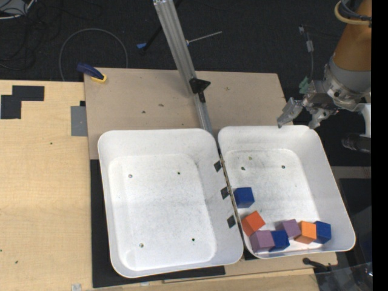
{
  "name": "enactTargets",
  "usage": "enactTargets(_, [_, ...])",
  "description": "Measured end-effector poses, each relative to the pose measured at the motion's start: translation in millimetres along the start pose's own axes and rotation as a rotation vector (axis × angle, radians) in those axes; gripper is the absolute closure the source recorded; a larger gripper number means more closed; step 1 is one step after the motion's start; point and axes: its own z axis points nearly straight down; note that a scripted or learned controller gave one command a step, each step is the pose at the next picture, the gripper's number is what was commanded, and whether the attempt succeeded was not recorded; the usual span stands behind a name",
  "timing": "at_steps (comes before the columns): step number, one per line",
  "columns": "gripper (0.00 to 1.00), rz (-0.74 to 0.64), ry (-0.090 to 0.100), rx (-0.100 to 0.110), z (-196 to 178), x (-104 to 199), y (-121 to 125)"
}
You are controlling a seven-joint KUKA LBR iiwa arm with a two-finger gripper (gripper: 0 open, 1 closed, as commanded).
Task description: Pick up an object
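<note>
Your fingers stand spread apart with nothing between them. The gripper hangs above the right bin's far rim, well apart from the blue cube.

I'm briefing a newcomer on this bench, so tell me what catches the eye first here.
The bright blocks clustered in the right bin's near corner stand out most: two orange, two purple and blue ones, with one blue block apart near the divider. Next, the arm's gripper above that bin's far right rim, fingers spread, holding nothing.
</note>
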Motion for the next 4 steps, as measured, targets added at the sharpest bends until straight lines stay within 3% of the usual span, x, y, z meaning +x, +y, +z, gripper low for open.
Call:
enactTargets(1, [0.0, 0.003, 0.004, 0.009, 103, 48, -38])
enactTargets(2, [0.0, 0.003, 0.001, -0.005, 46, 74, -55])
enactTargets(4, [0.0, 0.009, 0.0, -0.002, 49, 71, -55])
